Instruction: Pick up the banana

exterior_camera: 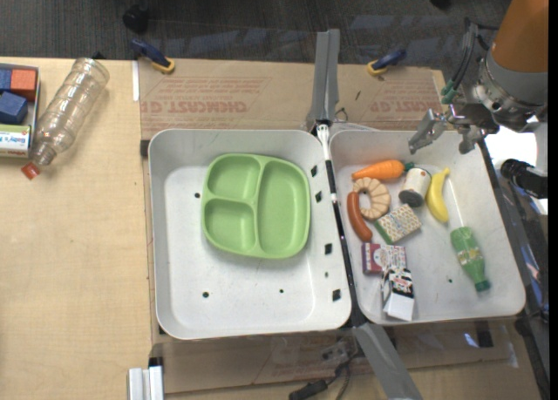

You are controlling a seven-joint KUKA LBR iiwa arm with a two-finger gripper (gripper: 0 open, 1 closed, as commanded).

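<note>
Two shallow white plastic bins sit side by side on the worktop (78,259); the small yellow banana (438,195) lies in the right bin (510,298), upper part, just beside a white-and-black cylinder (415,186) and near an orange toy carrot (380,170). Gripper (449,131) hovers above the bin's back edge, up from the banana; fingers look spread with nothing between them, though the view is blurry there. Good approach, as I judge it: drop straight over the banana's middle and close across its short width, staying clear of the cylinder on its left. Left bin (174,302) holds a green divided plate (258,206). Cardboard sheet (227,98) behind the bins, dark carpet beyond.
</note>
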